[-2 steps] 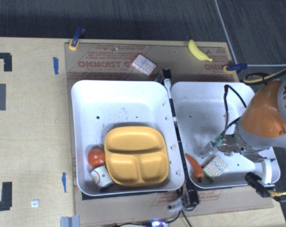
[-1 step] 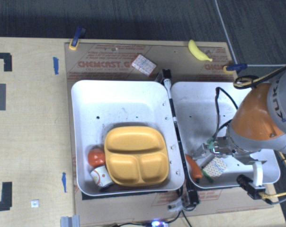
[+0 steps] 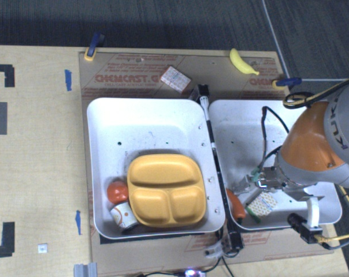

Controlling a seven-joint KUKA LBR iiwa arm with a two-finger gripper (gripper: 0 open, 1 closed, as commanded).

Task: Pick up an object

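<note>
My gripper point(image 3: 254, 182) is low in the right bin point(image 3: 238, 120), near its front left part, under the orange-banded wrist point(image 3: 310, 146). Just below it lies a white patterned packet with a green edge point(image 3: 261, 204). An orange-red object point(image 3: 237, 206) lies against the bin's left wall, beside the packet. Nothing visibly hangs from the gripper. The arm hides the right part of this bin.
The left bin point(image 3: 140, 120) holds a yellow divided tray point(image 3: 164, 189), an orange-red ball point(image 3: 117, 191) and a small white-and-orange object point(image 3: 123, 214). Behind the bins lie a yellow banana point(image 3: 242, 62) and a small patterned box point(image 3: 175, 78). A black cable point(image 3: 266, 126) loops over the right bin.
</note>
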